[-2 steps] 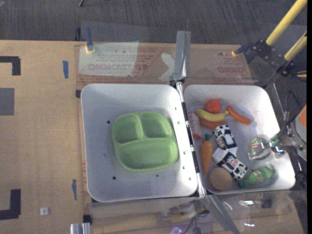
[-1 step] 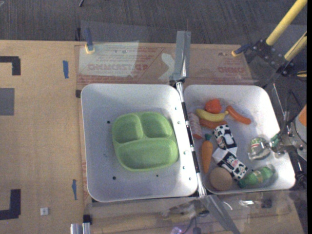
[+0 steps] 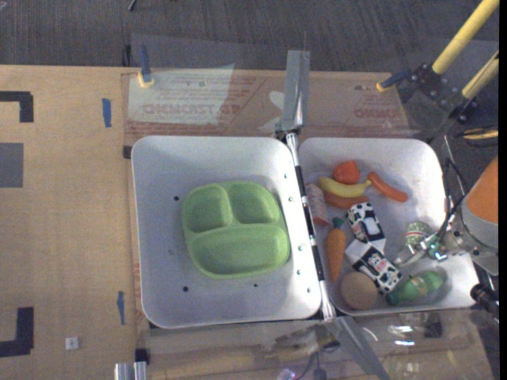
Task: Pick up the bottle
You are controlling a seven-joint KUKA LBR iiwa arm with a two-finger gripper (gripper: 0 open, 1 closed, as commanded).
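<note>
2 white bins on the bench. The left bin [image 3: 158, 172] holds a green divided plate [image 3: 235, 229] with 3 compartments, lying flat near the middle. The right bin [image 3: 420, 153] holds the toy food clutter.

The bottle [image 3: 418, 287] is green, lying on its side in the near right corner of the right bin, close to the front wall. Its left end touches or just meets a cow-print carton [image 3: 377, 267]. A second cow-print carton [image 3: 365, 222] sits just behind that one. A tan egg-shaped piece [image 3: 359, 290] is at the front wall, left of the bottle and touching the nearer carton. An orange carrot [image 3: 336, 252] lies along the left wall of this bin. Further back: a banana [image 3: 344, 187], a red tomato-like piece [image 3: 346, 170] behind it, and a reddish sausage [image 3: 387, 187] to the right, all close together.

The arm comes in from the right, orange band [image 3: 487, 200] at the edge. The gripper [image 3: 428, 248] hangs over the right side of the right bin, just behind the bottle, near a small green-and-white round item [image 3: 417, 232]. Fingers too blurred and small here, so whether they are spread or pressed together can't be told. Nothing visibly pinched between them.
</note>
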